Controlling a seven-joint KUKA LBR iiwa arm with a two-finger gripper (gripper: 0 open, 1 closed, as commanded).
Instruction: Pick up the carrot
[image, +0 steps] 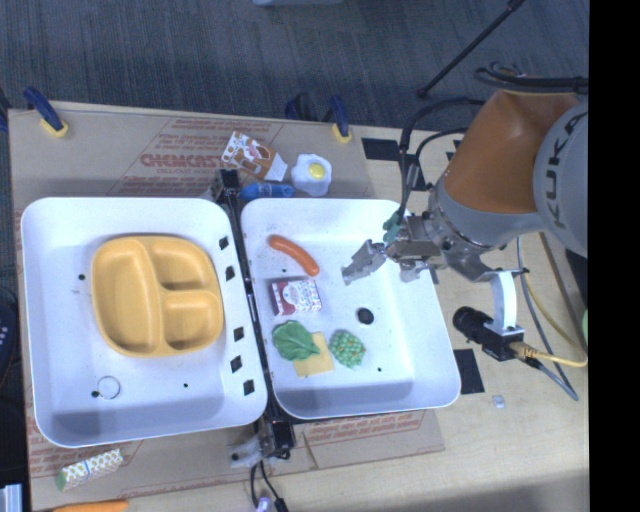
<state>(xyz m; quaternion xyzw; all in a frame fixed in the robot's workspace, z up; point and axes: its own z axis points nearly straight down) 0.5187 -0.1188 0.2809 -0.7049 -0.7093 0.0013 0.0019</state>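
We see two white bins side by side on the surface (500, 420). The left bin (50, 300) has a yellow tray (155, 295) in it, with three hollow parts. The right bin (420, 330) has play food in it. The carrot (293, 254) lies near the top left of the right bin. It is orange and long, and it lies at a slant. Nothing touches it.

Just below the carrot is a small red and white packet (296, 296). Below that is a green leaf (294, 340) lying on a yellow slice (316, 359). Beside them is a little heap of green peas (347, 348).

The arm (510, 170) comes in from the right. Its tool (362, 262) hangs over the right bin, off to the right of the carrot and apart from it. We cannot tell if the tool is apart or together. We see nothing held in it.

Behind the bins, on the cardboard, lie a small printed box (246, 153), a blue thing (266, 189) and a white and yellow egg (312, 172).
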